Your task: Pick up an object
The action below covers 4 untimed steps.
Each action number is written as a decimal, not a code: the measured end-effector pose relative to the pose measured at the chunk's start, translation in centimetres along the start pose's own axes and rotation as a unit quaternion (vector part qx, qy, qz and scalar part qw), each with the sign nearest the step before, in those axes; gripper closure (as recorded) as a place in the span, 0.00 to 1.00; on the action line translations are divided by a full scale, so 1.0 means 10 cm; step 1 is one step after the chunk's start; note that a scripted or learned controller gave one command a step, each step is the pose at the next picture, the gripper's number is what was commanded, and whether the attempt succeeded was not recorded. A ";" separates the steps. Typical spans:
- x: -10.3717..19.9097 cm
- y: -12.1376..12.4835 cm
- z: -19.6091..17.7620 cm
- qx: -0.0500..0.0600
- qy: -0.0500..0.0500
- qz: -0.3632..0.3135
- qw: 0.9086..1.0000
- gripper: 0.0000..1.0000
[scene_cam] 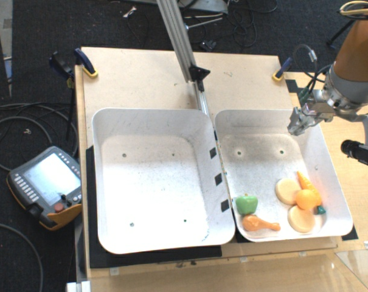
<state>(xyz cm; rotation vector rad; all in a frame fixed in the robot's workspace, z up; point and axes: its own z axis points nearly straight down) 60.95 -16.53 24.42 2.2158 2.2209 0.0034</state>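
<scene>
My gripper (297, 125) hangs over the far right part of the right bin (256, 143), pointing down and left, with nothing seen between its fingers. Toy food lies at that bin's near end, well apart from the gripper: a green apple (247, 204), an orange drumstick-shaped piece (259, 224), two pale round slices (287, 191) (302, 219), an orange fruit (307, 199) and a small carrot (303, 179) behind it.
The left bin (148, 181) lies beside the right one, joined along a ridge with black clips. A metal pole (179, 34) slants up from the bench's far middle. Clamps sit on the far corners. A teach pendant (45, 188) rests on the floor at left.
</scene>
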 end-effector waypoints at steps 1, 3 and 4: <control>0.48 0.06 0.09 0.002 0.001 -0.003 1.000 1.00; 1.55 0.12 0.06 0.002 0.002 -0.003 1.000 1.00; 2.10 0.10 -0.04 0.002 0.002 -0.003 1.000 1.00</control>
